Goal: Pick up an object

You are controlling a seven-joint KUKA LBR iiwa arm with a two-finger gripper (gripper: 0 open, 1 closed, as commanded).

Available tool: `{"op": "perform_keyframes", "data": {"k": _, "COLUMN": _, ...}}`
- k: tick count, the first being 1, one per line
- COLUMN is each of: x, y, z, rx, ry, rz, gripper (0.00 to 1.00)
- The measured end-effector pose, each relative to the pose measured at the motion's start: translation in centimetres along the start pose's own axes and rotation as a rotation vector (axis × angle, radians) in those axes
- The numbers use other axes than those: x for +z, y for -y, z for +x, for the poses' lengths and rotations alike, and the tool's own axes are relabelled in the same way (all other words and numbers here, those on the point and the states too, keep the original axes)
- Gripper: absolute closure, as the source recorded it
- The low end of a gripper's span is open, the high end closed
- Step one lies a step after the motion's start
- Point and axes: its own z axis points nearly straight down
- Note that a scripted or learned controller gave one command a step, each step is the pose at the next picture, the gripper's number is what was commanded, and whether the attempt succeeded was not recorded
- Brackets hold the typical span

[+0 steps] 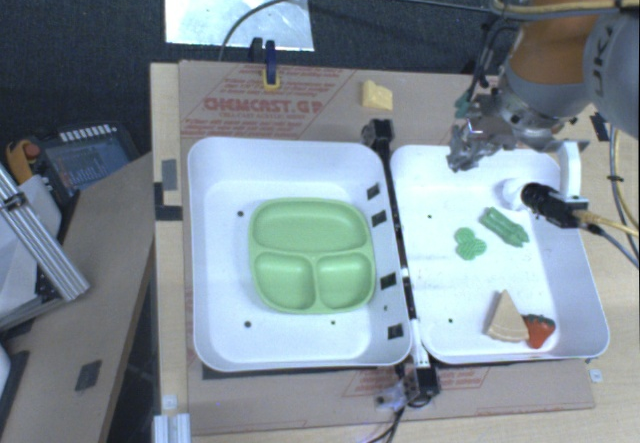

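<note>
The main risk is a grab at nothing. The gripper hangs over the far left part of the right bin, above bare white floor, and the things to pick all lie nearer and further right. A straight drop from here would likely meet only plastic. Whether the gripper is open or closed I cannot tell; it is small and dark against the bin's edge.

The closest candidates are a long green toy and a round green toy, just beside each other in the middle of the bin. Because they sit so close, a reach for one could knock the other aside or catch both badly. Both look low and flat, so a shallow descent might slide over them. In the near right corner a tan wedge touches a small red toy. The bin wall there leaves little room, and a closing gripper could strike the rim.

The arm comes in from the far right. Its orange band is high above the bin and the wrist is bent steeply down and leftward, so the gripper points at the bin's floor at a slight slant. The left bin holds a green divided plate, well apart from the gripper.
</note>
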Motion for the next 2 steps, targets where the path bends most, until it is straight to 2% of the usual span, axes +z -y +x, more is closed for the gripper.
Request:
{"op": "perform_keyframes", "data": {"k": 1, "x": 2.4, "y": 0.9, "z": 5.1, "rx": -0.001, "ry": -0.001, "rz": 0.001, "gripper": 1.00}}
{"op": "perform_keyframes", "data": {"k": 2, "x": 2.3, "y": 1.8, "z": 10.7, "rx": -0.002, "ry": -0.001, "rz": 0.001, "gripper": 1.00}}
